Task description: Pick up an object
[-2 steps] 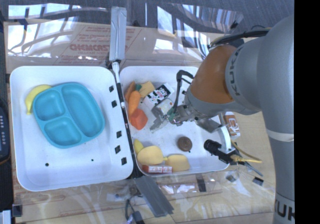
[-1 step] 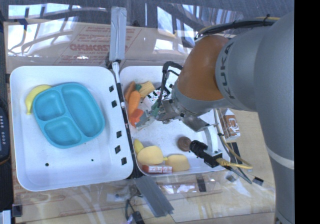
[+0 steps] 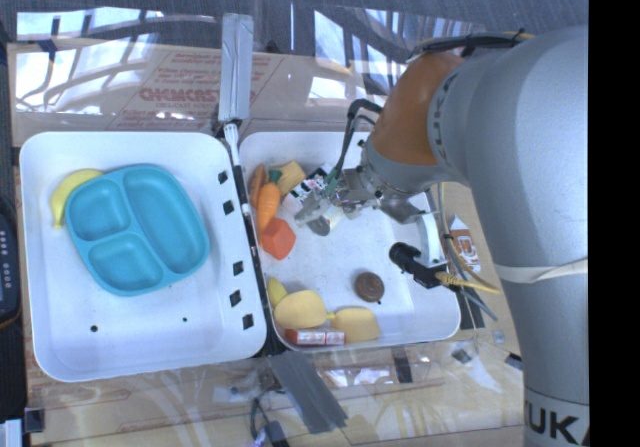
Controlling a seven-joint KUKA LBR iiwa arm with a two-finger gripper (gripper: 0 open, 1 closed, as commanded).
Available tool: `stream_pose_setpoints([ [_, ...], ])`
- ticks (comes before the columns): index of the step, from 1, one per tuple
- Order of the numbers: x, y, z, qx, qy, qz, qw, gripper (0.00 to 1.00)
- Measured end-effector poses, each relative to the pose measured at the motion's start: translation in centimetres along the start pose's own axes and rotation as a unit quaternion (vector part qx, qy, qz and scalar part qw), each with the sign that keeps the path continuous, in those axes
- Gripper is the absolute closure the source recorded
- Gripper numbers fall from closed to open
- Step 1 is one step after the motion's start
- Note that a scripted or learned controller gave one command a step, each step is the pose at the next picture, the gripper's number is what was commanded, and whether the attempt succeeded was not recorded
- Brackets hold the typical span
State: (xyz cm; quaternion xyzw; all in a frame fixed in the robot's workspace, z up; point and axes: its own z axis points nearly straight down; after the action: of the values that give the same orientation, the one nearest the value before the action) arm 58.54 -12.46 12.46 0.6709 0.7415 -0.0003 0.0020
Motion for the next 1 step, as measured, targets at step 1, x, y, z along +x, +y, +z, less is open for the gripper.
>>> stream_pose_setpoints([
  [1,-3.63,6.67,3.54,0.005,0.003,-0.020,0.9998,0.00],
])
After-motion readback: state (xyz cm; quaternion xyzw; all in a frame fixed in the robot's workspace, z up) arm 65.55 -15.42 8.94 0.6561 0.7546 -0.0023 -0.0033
